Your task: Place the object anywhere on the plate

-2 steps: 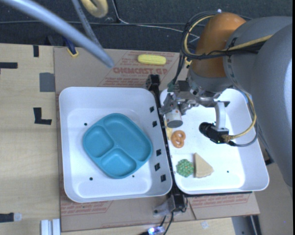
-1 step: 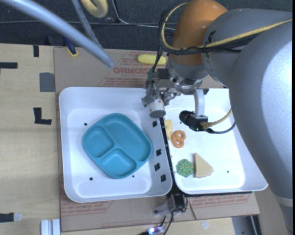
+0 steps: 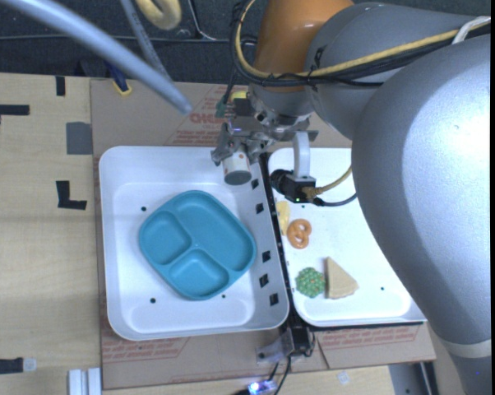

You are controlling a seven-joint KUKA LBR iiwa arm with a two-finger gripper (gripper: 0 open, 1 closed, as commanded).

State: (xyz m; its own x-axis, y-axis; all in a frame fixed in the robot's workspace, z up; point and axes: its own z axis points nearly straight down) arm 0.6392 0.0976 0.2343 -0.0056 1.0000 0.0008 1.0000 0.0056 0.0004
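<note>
The hand (image 3: 238, 168) hovers over the left bin's (image 3: 120, 303) far right corner, and I cannot tell what state it is in or whether it carries anything. One blue plate (image 3: 196, 243) waits in that bin, while the right bin (image 3: 371, 307) offers four candidates: a pretzel (image 3: 298, 234), a green ball (image 3: 310, 282), a tan wedge (image 3: 340, 280) and a yellow piece (image 3: 283, 211). All look light; I'd pinch the wedge across its flat sides.

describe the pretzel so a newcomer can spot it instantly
Look in the right-hand white bin, along its left wall beside the divider. The pretzel lies there, above the green ball and tan wedge: it is the orange-brown looped piece.
</note>
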